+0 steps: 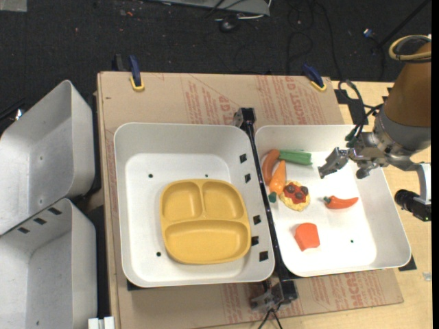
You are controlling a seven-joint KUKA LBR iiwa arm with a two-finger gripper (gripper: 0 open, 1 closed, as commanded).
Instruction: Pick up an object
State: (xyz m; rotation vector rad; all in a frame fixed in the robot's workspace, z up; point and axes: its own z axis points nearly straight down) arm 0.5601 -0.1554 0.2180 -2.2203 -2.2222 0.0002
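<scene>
Claw (334, 163) hovered over right bin (384, 249), upper part, fingers spread apart, nothing between them. Toy food lay in that bin: green piece (295, 157) just left of claw, carrot (277, 176) and orange-red piece (270, 162) by the divider, small pizza (296, 195) below those, red chili (341, 201) beneath claw, orange block (307, 236) lower down. Left bin (137, 184) held yellow divided tray (204, 221).
</scene>
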